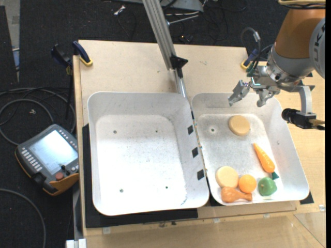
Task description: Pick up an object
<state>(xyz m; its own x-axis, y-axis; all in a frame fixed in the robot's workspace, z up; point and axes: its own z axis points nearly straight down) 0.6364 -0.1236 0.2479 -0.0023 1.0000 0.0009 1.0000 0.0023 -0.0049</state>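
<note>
- Gripper [251,93]: seen above the far rim of the right bin [289,143], carried by the grey arm with the orange band [300,25] reaching in from the right. The two fingers [238,94] are spread apart, with nothing between them.
- Round beige disc [239,125]: lying flat in the far part of the right bin, just below and nearest to the gripper, apart from the other items.
- Carrot [264,158]: laid at a slant along the right side of the same bin, its green end toward the near rim.
- Pale round piece [227,176]: placed in the near part of the right bin, touching the orange ball [247,183].
- Orange drumstick-shaped piece [235,195]: lying against the near rim, just under the pale round piece and the orange ball.
- Green fruit [267,186]: set in the near right corner, just beside the orange ball and close to the carrot's green end.
- Left bin [137,149]: white, with scattered dark specks on its floor.
- Metal pole [161,27]: run at a slant from the top of the view down to the gap between the two bins.
- Handheld control pendant [49,159]: resting on the floor left of the bench, with cables around it.
- Clamps [77,53]: fixed at the far left corner of the bench.
</note>
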